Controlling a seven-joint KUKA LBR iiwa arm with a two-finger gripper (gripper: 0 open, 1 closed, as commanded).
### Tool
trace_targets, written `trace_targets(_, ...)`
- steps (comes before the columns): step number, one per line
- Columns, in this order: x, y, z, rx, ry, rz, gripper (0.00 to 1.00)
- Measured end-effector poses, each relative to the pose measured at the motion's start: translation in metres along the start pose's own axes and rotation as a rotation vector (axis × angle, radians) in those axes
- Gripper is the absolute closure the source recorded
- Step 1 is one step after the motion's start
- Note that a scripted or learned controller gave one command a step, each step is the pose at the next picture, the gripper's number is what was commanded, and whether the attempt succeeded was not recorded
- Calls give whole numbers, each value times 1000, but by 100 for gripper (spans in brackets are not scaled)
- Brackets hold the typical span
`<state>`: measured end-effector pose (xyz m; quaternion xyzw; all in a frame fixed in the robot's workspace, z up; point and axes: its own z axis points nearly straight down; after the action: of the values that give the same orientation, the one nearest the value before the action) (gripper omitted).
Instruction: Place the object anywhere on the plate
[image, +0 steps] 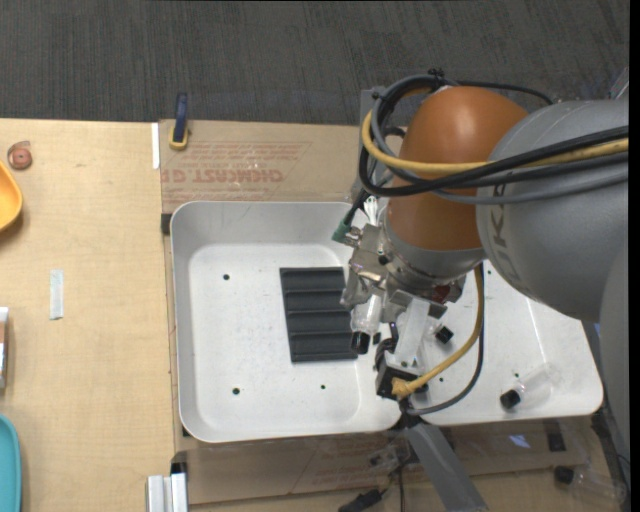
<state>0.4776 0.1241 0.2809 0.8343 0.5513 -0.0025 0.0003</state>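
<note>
Hangs with gripper low at the right edge of the black ribbed block lying flat mid-left bin, likely lining up a grasp; cannot tell whether open or clamped.

Background: dark grey carpet at far side; pale wooden bench top at left; brown cardboard sheet under bins.
</note>
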Motion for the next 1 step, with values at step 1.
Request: trace_targets(1, 63, 46, 30, 0, -1, -138, 100)
